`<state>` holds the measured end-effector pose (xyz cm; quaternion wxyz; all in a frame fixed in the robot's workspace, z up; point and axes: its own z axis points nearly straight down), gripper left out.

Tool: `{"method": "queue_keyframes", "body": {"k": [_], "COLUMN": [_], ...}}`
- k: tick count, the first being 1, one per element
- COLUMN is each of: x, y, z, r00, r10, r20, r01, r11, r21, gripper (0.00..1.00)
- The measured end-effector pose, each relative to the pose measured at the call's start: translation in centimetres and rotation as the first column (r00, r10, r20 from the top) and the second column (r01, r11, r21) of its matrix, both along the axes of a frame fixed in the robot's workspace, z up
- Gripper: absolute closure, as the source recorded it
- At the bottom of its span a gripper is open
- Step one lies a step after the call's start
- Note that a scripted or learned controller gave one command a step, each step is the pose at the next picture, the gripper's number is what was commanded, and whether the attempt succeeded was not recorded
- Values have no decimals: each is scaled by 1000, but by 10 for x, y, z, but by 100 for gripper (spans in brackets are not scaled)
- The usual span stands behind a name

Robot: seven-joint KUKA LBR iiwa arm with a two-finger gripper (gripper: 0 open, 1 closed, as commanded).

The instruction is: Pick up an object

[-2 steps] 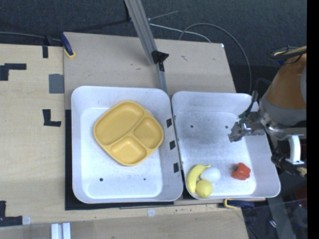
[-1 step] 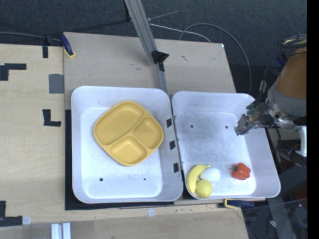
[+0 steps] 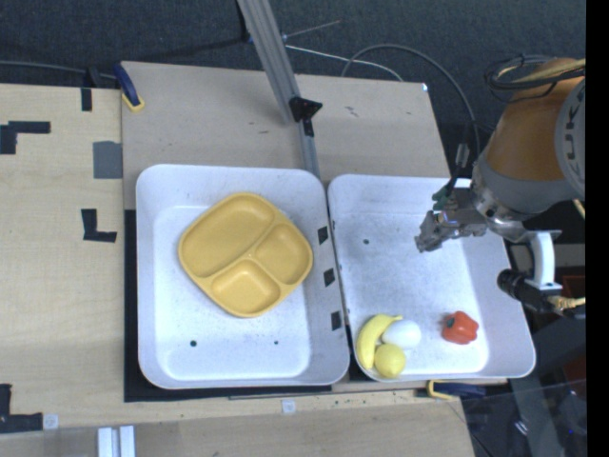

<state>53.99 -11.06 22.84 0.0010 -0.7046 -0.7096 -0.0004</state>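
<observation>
Banana, egg, lemon, tomato

High, slanted view over both bins

- Grey arm entering from three o'clock, with the orange band broad and rounded at about two o'clock.
- Wrist angled down and toward nine o'clock, narrowing to dark metal hardware.
- Gripper at the arm's nine-o'clock end, pointing toward roughly eight o'clock, tilted rather than straight down.
- Fingertips too small and dark to tell apart; nothing visible between them.
- White fitting with a black cable hanging off the arm at about four o'clock of the wrist.
</observation>
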Motion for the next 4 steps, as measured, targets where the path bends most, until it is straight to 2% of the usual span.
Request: {"method": "queue_keyframes", "body": {"k": [1, 3, 4], "x": [0, 6, 0], "y": [51, 158, 209], "z": [9, -11, 1], "r00": [1000, 1000, 1000], "r10": [0, -1, 0], "r20": [0, -3, -1], "r01": [0, 1, 0], "r11": [1000, 1000, 1000], "r21": [0, -1, 0], "gripper": [100, 100, 100]}}
